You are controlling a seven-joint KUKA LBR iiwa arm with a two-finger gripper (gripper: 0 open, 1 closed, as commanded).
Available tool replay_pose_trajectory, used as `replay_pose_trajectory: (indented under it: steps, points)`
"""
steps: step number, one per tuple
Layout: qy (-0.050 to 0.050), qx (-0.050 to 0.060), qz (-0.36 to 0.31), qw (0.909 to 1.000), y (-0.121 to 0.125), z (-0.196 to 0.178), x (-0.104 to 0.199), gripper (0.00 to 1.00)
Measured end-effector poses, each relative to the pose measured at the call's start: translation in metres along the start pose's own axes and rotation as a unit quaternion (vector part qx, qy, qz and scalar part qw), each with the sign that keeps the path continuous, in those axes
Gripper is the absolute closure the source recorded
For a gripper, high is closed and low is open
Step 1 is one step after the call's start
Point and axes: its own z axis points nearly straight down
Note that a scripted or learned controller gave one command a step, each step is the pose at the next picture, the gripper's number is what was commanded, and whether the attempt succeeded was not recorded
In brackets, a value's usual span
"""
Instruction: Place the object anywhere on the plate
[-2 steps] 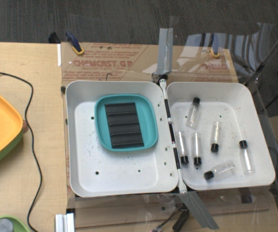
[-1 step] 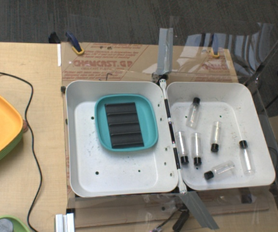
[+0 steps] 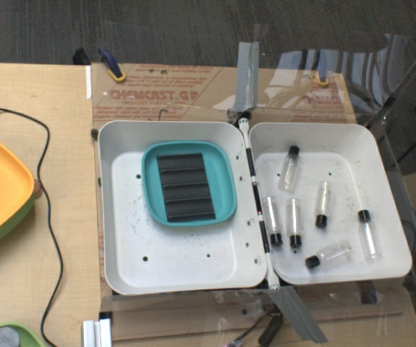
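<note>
**Two bins on the bench, tubes on one side, plate on the other**

From my seat I see a pale wooden bench [image 3: 34, 280] under dark carpet, with a sheet of printed cardboard [image 3: 164, 92] lying beneath two shallow white bins. I take the teal plate [image 3: 226, 186] as my landmark. It sits in the left bin [image 3: 121, 266], nearer the far wall than the near one, and it carries a dark ribbed insert [image 3: 185, 186] in its middle. White floor shows all round the plate, widest on the near side; the plate's right edge lies close to the seam between the bins.

Right of the plate, past that seam, the right bin [image 3: 381, 150] holds six clear tubes with black caps. One tube [image 3: 272, 221] lies just beside the seam, closest to the plate. Another [image 3: 294, 224] lies next to it, and a third [image 3: 289, 166] sits farther back. The rest are spread toward the bin's right and near walls, apart from one another.

Well left of the plate, orange dishes [image 3: 1, 186] rest at the bench edge, with a black cable [image 3: 48, 215] looping past them.

The gripper is outside my picture, so I cannot tell how its fingers stand.
</note>
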Motion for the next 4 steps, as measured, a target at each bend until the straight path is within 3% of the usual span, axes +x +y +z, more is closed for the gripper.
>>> replay_pose_trajectory:
  steps: [4]
  points:
    - [0.001, -0.001, 0.0, 1.0, 0.0013, -0.0005, 0.0067, 0.0]
